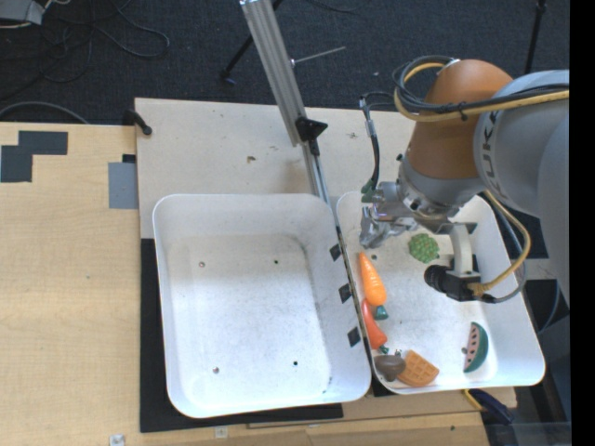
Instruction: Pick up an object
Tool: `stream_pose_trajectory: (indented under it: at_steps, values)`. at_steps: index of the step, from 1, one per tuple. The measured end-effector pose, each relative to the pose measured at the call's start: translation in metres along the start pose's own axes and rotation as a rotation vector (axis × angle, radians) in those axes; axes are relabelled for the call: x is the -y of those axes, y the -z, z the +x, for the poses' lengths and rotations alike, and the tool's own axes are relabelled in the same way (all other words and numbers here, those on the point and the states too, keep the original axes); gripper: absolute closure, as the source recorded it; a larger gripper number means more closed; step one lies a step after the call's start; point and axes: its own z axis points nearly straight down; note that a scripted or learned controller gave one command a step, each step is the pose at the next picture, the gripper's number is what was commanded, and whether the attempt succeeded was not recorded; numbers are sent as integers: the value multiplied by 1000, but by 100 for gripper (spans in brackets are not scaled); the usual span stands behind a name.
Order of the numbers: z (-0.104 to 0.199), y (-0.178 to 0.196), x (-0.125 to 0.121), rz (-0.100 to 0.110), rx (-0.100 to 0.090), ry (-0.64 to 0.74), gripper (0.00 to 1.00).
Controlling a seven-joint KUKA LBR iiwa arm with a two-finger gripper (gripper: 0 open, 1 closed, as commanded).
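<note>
Your count: two bins, five toy foods, one arm.

You have two white bins, the left bin (pixel 246 305) and the right bin (pixel 507 342); in the right one you can count one toy carrot (pixel 372 283); one red toy chilli (pixel 374 327); one green bumpy toy (pixel 424 246); one watermelon slice (pixel 475 347); one waffle-patterned orange piece (pixel 418 370); one arm (pixel 474 137) reaches in.

Smooth white plastic bins (pixel 244 214), wooden bench (pixel 65 277)

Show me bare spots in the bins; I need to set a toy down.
The left white bin offers its whole floor. The right white bin is crowded: orange toy carrot and waffle piece along its left wall, watermelon slice at right; a bare patch lies between them.
</note>
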Motion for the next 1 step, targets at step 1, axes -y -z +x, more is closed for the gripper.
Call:
stream_pose_trajectory:
  at_steps: [1]
  values:
    - [42,11,25,0,0,1,100]
